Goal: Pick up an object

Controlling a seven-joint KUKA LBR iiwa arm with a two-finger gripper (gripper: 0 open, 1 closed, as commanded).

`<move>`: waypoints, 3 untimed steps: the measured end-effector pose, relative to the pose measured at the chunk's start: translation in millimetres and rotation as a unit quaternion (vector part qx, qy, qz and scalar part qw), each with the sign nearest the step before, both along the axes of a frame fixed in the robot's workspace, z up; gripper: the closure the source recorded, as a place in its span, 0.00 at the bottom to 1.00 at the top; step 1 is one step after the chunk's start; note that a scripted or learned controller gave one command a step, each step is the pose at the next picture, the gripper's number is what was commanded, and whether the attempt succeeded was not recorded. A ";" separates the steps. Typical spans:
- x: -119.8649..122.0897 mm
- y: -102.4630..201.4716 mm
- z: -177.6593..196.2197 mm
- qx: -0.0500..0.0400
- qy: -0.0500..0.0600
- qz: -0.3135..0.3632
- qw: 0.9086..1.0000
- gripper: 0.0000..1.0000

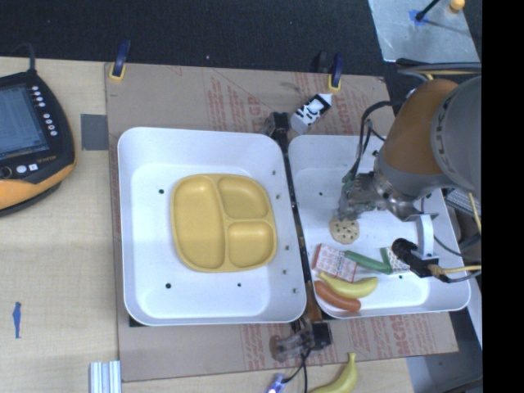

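I am looking at the wooden bench (57, 252), which is carrying a brown cardboard sheet (205, 97) under two white bins. The right bin (315, 158) is sitting directly beneath the gripper (350, 207); the left bin (139, 219) is lying beside it, farther out. A teach pendant (29, 142) is resting well beyond that. A banana (340, 377) is lying on the cardboard below the gripper.
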State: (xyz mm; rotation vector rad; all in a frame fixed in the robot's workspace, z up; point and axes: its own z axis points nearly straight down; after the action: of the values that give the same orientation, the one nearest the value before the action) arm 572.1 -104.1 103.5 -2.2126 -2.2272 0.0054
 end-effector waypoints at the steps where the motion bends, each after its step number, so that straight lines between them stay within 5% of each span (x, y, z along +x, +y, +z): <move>1: -0.1 0.0 -0.1 0.000 0.000 0.000 1.000 0.00; 2: 8.3 1.1 -11.8 0.000 -0.001 0.000 1.000 0.00; 3: -16.4 5.6 -12.0 0.000 0.001 -0.001 1.000 0.00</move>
State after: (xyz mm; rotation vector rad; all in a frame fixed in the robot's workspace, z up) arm 555.7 -98.6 91.5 -2.2128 -2.2251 0.0064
